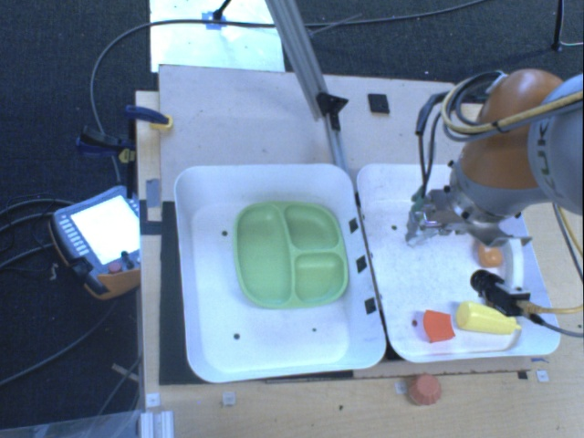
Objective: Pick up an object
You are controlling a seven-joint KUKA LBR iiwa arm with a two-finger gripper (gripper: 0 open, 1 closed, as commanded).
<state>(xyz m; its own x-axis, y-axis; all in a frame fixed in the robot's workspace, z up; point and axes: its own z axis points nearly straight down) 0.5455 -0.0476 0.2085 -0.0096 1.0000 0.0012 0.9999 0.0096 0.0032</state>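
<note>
while the arm (511, 144) leans in from the right over the right bin (392, 281), its gripper (422, 229) hangs low above the upper left part of that bin's floor, with bare white floor under it. the fingertips are small and blurred from this height, so i cannot tell whether they stand wide or narrow, and nothing can be seen between them.

the things to pick lie toward the near right corner of the right bin. a red block (438, 326) sits near the front wall, and just to its right a yellow object (485, 318) lies on its side, close to the block but whether they touch is hard to say. a small orange piece (490, 255) shows further back, just beside the arm's wrist and partly hidden by it. a black part with a cable (497, 292) crosses above the yellow object. all three things are well apart from the gripper.

the left bin (196, 272) holds a green divided plate (292, 254), lying flat near its middle, with one long section on the left and two smaller ones on the right.

on the bench in front of the bins, a brown round cap (423, 390) sits near the edge. to the far left, off the bench, a handheld control pad (99, 240) with a lit screen rests on the dark floor.
</note>
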